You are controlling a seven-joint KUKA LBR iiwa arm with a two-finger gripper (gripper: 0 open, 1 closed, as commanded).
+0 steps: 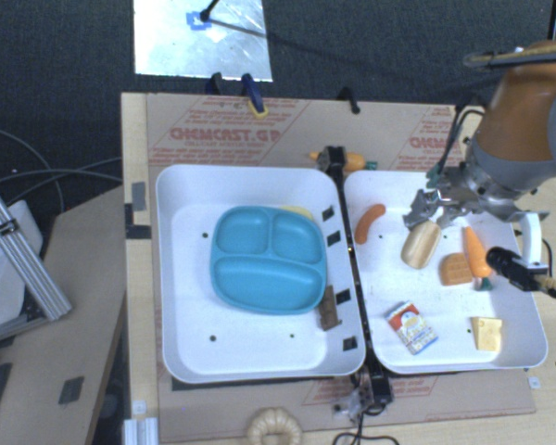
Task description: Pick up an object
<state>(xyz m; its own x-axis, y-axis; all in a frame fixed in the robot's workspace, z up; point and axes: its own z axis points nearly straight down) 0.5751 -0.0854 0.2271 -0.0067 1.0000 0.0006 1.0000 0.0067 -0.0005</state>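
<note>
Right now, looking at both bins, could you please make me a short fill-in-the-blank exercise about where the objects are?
1. The blue divided plate lies in the ____ bin.
2. The end effector hovers directly above the tan ____.
3. The small box lies in the ____ bin, between the divider and the yellow cheese wedge.
4. The orange carrot touches the brown ____.

Missing words: left; bread roll; right; cookie

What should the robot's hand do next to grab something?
Probably drop straight down a little. The gripper hangs right above the tan bread roll in the right bin, so the roll is the closest thing to close on.
</note>
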